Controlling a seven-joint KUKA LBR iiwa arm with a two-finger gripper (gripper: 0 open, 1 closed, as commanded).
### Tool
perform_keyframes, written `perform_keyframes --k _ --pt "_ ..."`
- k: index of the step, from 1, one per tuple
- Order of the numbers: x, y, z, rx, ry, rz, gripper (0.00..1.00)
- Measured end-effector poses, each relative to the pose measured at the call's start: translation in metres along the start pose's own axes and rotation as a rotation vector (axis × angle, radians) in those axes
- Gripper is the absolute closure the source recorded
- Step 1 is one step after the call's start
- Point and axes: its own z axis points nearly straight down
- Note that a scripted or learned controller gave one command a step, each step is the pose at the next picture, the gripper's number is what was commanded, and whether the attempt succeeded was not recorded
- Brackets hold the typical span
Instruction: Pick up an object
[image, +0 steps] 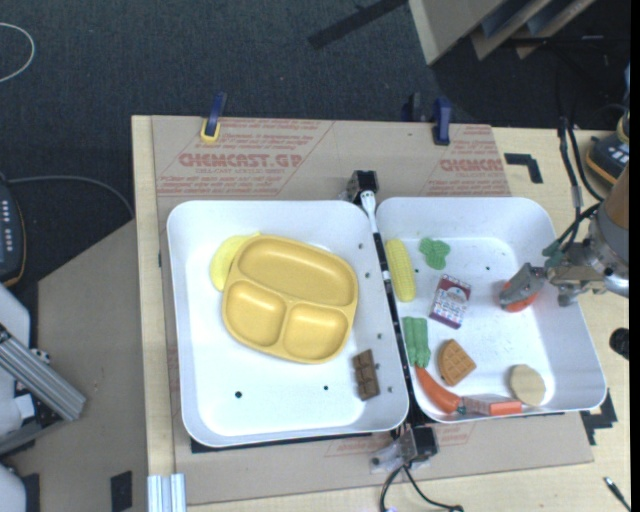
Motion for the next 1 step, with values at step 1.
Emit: perform_keyframes --k 1 --pt "0.0003 0.0029 -0.0066 -0.013 -0.003 -0.003 0.00"
